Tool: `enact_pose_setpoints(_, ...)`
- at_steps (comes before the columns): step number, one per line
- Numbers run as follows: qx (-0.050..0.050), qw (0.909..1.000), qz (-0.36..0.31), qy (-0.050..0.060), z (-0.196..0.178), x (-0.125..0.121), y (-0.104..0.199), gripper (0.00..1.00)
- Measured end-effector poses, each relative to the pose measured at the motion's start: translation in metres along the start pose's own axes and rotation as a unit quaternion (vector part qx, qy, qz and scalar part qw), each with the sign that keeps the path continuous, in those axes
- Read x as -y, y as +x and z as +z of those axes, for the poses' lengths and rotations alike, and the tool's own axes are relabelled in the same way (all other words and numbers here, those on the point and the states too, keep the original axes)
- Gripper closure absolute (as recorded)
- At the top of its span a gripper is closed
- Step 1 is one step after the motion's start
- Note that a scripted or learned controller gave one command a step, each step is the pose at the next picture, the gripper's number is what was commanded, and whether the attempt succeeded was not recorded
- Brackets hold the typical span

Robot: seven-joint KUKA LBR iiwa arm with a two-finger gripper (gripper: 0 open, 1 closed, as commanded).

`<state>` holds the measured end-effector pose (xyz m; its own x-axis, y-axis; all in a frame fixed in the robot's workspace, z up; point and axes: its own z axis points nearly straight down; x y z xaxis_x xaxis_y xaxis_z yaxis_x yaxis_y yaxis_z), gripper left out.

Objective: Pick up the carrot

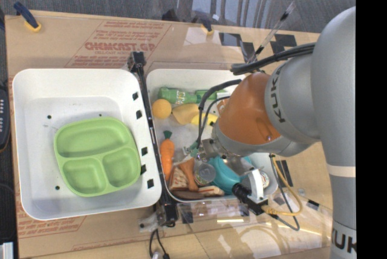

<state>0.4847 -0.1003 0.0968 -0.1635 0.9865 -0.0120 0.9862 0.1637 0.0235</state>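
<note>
The carrot is orange with a small green top and lies lengthwise along the left wall of the right bin. My gripper hangs low over the near half of that bin, just right of the carrot, under the orange band of the wrist. The arm hides the right part of the bin. Nothing of the carrot is lifted; it rests on the bin floor.
In the right bin lie a yellow lemon, a green packet, a pale yellow piece, a brown bread-like item and a teal object. The left bin holds a green divided plate.
</note>
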Motion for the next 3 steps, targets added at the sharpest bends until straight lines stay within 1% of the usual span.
enact_pose_setpoints(1,-0.004,1.0,-0.005,0.008,-0.008,0.002,0.001,1.0)
enact_pose_setpoints(2,-0.005,0.9895,0.144,0.016,-0.096,-0.004,0.059,1.0)
enact_pose_setpoints(3,-0.003,0.962,0.273,0.018,-0.104,-0.015,0.131,1.0)
